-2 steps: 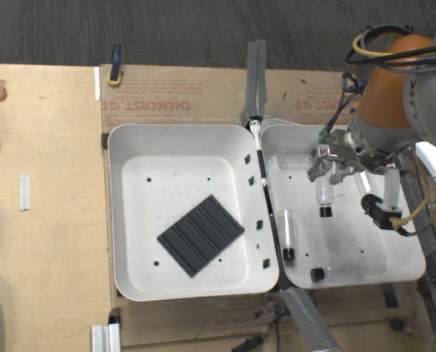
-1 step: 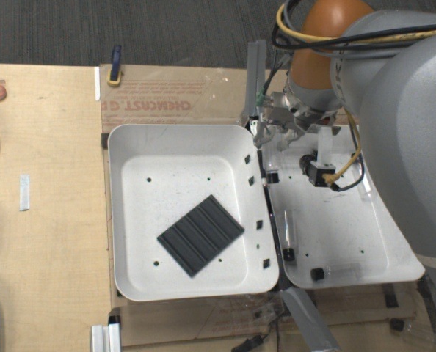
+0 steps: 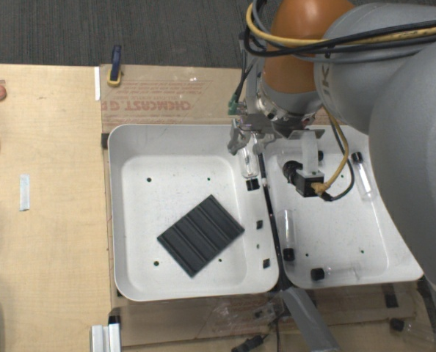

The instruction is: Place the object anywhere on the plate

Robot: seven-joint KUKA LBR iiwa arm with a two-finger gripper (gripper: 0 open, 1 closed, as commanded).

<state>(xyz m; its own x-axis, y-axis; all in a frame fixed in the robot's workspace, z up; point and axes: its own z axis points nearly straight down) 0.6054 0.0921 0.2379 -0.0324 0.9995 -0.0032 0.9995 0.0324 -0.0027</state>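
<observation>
Hanging over the far wall between the two bins, gripper too hidden to tell open or shut, with dark ridged plate lying flat in the left bin, maybe missing it.

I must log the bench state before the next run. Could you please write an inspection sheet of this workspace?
Surface: two white bins, left bin and right bin, side by side.
Job's things: dark ribbed plate lying tilted in the left bin; object to place: cannot tell.
Clutter: small black piece in the right bin.
Grippers: gripper above the divide between bins; nothing seen held.
Cables: yellow and black cables hanging off the wrist.
Surroundings: cardboard sheet behind the bins.
</observation>
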